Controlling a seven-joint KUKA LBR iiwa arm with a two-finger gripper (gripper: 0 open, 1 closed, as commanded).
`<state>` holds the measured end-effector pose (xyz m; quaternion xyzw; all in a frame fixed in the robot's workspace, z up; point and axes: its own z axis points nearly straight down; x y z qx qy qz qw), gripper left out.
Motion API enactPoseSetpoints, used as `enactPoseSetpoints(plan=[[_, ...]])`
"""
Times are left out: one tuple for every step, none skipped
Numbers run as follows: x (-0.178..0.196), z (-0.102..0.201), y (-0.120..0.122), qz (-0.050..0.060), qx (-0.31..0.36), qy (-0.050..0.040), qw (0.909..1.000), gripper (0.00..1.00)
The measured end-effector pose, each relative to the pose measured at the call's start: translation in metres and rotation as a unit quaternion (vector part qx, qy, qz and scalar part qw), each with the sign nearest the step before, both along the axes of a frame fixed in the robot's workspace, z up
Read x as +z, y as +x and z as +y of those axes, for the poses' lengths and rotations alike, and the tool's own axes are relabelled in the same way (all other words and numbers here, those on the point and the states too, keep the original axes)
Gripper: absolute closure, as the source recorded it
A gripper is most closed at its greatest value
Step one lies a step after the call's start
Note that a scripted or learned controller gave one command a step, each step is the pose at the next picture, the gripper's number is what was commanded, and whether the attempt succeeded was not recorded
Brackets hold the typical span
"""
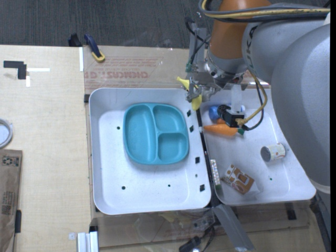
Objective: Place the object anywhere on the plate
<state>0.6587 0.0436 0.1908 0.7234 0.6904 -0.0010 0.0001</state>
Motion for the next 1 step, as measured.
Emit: enactPoseSetpoints(plan=[[0.0001, -0.0002, 0.0, 0.0, 0.0, -0.0001, 1.0, 0.0]])
